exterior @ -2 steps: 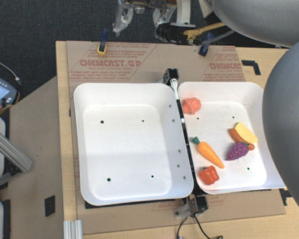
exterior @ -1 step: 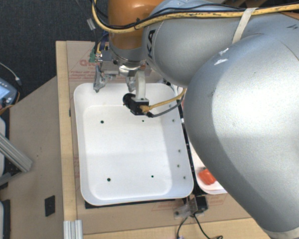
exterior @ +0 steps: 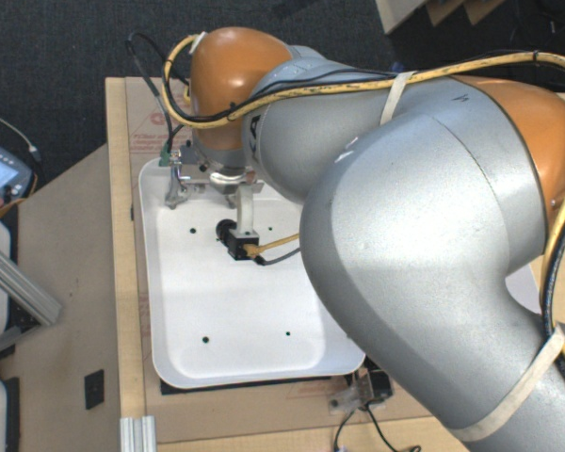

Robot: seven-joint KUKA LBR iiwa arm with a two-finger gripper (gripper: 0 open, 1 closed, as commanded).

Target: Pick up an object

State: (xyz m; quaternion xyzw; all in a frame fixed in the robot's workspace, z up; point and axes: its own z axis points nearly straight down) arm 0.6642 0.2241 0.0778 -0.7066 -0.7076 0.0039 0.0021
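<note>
**Q:** What lies nearest in the view?

**A:** The pale brown tabletop (exterior: 132,365), and on it the near rim of the white bin (exterior: 235,373), rounded at its corners. My grey arm (exterior: 433,252) crosses the right of the view and covers the bin's right side.

**Q:** And on the bin floor?

**A:** Three small dark dots (exterior: 205,339), well apart. Two are toward the front and one is farther back at the left. I cannot tell whether they are loose things or marks in the floor.

**Q:** Where is the claw?

**A:** The claw (exterior: 210,190) hangs at the bin's far end, left of centre, low over the white floor and just inside the far rim. My orange band (exterior: 231,64) sits beyond it. I cannot tell how far the claw is open, nor whether it has hold of anything.

**Q:** And the object to be picked up?

**A:** I cannot tell where it lies.
</note>
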